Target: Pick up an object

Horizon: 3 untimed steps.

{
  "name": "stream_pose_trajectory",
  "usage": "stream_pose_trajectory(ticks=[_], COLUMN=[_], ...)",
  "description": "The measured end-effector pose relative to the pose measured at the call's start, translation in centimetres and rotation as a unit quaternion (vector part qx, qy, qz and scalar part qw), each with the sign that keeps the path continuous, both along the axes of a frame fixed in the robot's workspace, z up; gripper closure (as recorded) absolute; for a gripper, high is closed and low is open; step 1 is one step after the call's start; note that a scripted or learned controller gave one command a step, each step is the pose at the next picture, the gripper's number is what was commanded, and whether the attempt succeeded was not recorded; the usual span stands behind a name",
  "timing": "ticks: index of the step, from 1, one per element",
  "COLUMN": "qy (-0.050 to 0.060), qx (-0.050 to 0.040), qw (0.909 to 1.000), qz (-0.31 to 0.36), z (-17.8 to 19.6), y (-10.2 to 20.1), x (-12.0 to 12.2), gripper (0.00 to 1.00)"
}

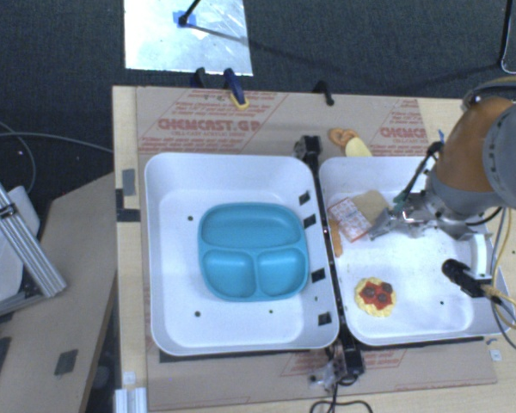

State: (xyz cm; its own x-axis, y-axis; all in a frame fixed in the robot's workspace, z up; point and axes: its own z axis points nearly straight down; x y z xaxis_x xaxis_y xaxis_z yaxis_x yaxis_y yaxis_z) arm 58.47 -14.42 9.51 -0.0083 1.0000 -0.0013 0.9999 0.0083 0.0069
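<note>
Fingers (pixel 383 225): gap not readable from this slanted view, so I cannot tell wide from narrow. Their tips sit in the right bin (pixel 430 312), toward 10 o'clock of its floor. Tan block (pixel 370 201) is just beside the tips at 11 o'clock. Red-and-white checked piece (pixel 351 218) is at their 9 o'clock, touching the block. Yellow disc with red spots (pixel 376 296) lies near the bin's 6 o'clock, apart from the tips. Left bin (pixel 176 205) holds a blue divided plate (pixel 254 252), centred.
</note>
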Motion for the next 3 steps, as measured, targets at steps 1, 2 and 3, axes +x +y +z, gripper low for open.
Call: stream_pose_trajectory(ticks=[1,2,3], qy=[-0.004,-0.006,0.000], qx=[-0.0019,-0.0024,0.0017], qw=[1.0000,1.0000,1.0000], qz=[-0.003,-0.003,0.002], z=[-0.7,0.5,9.4], y=[4.5,4.3,12.3], x=[-8.4,-8.1,-9.7], gripper=[0.00,1.00,1.00])
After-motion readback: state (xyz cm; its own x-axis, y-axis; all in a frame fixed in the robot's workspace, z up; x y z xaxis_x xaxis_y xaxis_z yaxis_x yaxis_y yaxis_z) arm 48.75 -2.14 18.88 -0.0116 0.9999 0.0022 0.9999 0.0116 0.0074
